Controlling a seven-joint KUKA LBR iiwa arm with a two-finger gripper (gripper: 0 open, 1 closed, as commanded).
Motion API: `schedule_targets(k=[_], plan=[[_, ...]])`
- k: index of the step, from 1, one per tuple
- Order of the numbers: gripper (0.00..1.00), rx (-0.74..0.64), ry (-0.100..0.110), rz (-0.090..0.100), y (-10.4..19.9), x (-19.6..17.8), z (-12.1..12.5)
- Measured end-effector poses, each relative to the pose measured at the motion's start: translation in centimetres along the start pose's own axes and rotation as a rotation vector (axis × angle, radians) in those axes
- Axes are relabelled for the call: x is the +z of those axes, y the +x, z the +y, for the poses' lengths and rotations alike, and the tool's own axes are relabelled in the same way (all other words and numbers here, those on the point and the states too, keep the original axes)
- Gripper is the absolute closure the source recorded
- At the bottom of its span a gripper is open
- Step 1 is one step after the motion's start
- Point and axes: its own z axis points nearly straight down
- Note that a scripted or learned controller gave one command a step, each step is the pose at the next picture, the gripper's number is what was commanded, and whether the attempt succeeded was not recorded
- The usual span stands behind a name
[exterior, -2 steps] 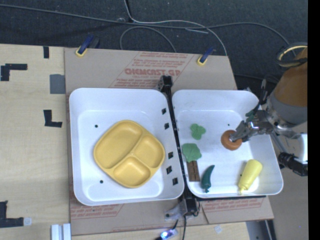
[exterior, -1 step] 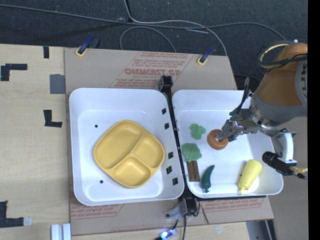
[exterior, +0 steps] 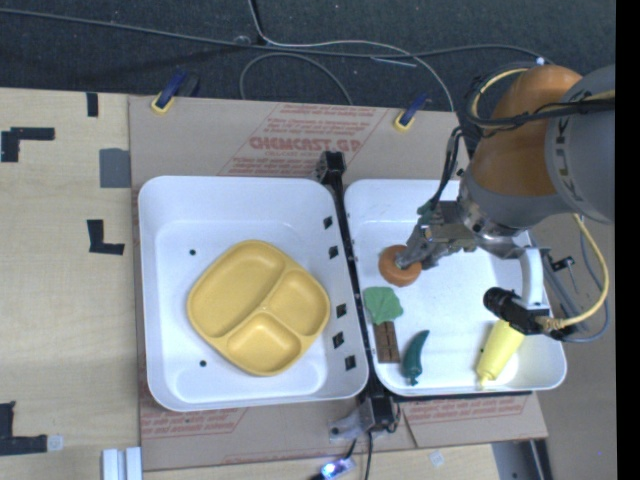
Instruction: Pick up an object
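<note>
My gripper (exterior: 409,261) reaches down into the right bin (exterior: 452,204) and sits right over a round orange piece (exterior: 392,271) near the bin's left wall. Whether the piece is between the fingers is hidden by the wrist above. A green leafy piece (exterior: 382,304) lies just below it. Along the bin's front lie a brown bar (exterior: 387,342), a teal pepper-shaped piece (exterior: 414,356) and a yellow piece (exterior: 497,352) at the right.
The left bin (exterior: 165,203) holds a yellow divided plate (exterior: 259,307). A black divider (exterior: 345,268) runs between the bins. The arm's orange band (exterior: 525,128) and grey wrist hang over the right bin's far right side, with cables trailing beside it.
</note>
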Motion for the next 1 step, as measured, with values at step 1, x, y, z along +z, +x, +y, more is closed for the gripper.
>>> schedule_targets(k=[1], plan=[[1.0, 0.001, 0.002, -0.001, 4.82, 0.72, 1.44]])
